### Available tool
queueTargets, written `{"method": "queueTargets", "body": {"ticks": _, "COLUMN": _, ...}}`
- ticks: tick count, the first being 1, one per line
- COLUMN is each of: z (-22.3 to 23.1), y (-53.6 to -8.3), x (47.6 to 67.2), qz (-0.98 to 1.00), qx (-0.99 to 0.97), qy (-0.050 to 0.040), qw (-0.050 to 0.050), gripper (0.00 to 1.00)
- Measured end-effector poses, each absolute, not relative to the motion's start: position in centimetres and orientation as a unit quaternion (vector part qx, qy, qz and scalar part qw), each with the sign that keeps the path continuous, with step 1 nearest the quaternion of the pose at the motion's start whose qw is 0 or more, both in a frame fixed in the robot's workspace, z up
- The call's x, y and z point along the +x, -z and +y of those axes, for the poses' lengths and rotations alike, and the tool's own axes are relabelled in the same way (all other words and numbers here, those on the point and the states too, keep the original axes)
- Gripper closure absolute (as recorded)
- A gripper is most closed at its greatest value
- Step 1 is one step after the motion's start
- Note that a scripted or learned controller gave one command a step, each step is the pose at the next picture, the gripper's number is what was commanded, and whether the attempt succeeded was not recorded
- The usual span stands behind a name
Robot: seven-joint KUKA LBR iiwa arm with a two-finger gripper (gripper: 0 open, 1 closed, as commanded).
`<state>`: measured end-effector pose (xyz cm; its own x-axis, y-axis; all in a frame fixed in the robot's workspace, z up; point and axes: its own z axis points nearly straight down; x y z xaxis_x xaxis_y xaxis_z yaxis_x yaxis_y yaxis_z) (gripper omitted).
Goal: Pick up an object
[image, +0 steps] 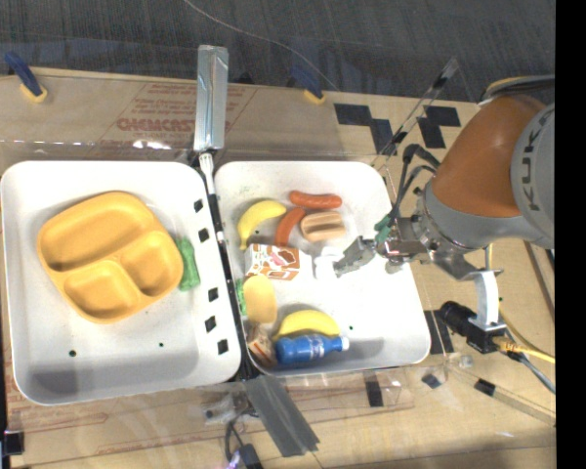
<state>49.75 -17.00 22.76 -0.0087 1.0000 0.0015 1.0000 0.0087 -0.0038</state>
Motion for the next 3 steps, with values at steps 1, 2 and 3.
{"method": "queueTargets", "body": {"ticks": 1, "z": -18.8, "y": -10.0, "x": 55.5, "qz": -0.58, "qx": -0.814, "qy": -0.0028, "qw": 0.004, "gripper": 0.0}}
{"method": "queueTargets", "body": {"ticks": 2, "z": -14.8, "y": -9.8, "x": 62.8, "qz": -0.548, "qx": -0.837, "qy": -0.0002, "qw": 0.001, "gripper": 0.0}}
{"method": "queueTargets", "body": {"ticks": 3, "z": -13.0, "y": -9.3, "x": 65.5, "qz": -0.545, "qx": -0.839, "qy": -0.0044, "qw": 0.004, "gripper": 0.0}}
